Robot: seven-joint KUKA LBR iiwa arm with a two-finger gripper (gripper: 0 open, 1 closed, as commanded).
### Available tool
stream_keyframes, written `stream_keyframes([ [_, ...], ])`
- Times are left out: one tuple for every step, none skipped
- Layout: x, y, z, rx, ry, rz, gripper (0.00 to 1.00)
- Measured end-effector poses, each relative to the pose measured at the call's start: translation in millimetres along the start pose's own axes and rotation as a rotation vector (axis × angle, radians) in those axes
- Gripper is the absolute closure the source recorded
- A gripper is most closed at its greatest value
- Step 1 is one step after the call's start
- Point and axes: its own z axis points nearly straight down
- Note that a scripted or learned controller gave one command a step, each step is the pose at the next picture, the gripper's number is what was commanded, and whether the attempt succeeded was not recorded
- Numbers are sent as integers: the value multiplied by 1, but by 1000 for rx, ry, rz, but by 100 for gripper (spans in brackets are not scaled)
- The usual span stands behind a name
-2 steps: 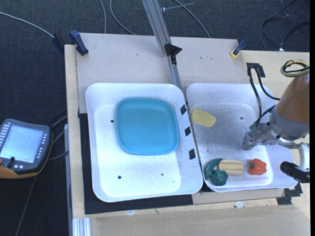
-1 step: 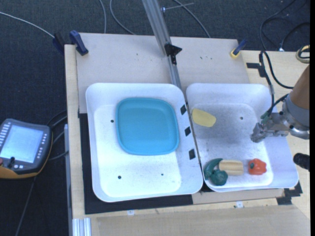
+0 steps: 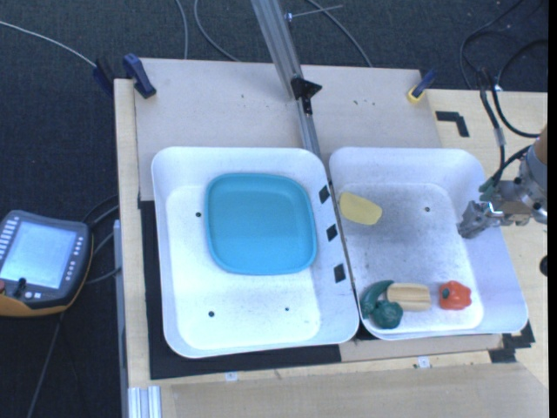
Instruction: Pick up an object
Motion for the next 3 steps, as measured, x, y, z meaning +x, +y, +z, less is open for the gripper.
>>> stream_keyframes([
  [56, -4, 7, 6, 3, -4, 100],
  [101, -6, -5, 4, 2, -4, 100],
  [151, -5, 2, 5, 2, -4, 100],
])
